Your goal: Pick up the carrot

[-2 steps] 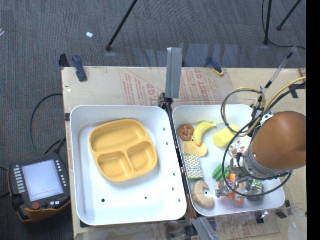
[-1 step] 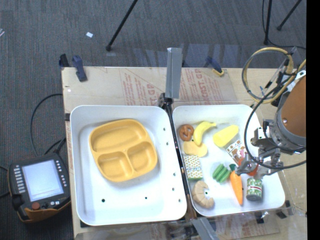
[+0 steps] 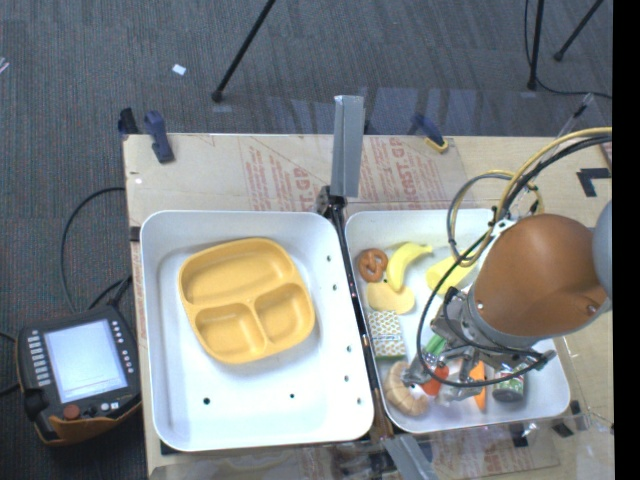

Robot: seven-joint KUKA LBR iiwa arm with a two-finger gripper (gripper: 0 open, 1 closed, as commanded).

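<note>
I held the gripper (image 3: 462, 376) low over the carrot (image 3: 479, 385), finger state impossible to tell, judging squarer alignment wise before closing.

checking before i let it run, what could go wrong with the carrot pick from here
1. The gripper hangs low over a crowded corner of the right white bin. The small orange carrot lies tight among a round tan bread roll and a dark grey-green item, so the fingers may catch a neighbour instead.
2. Cables and the orange wrist band hide much of the carrot from the camera, so a slip or a miss would be hard to spot.
</note>
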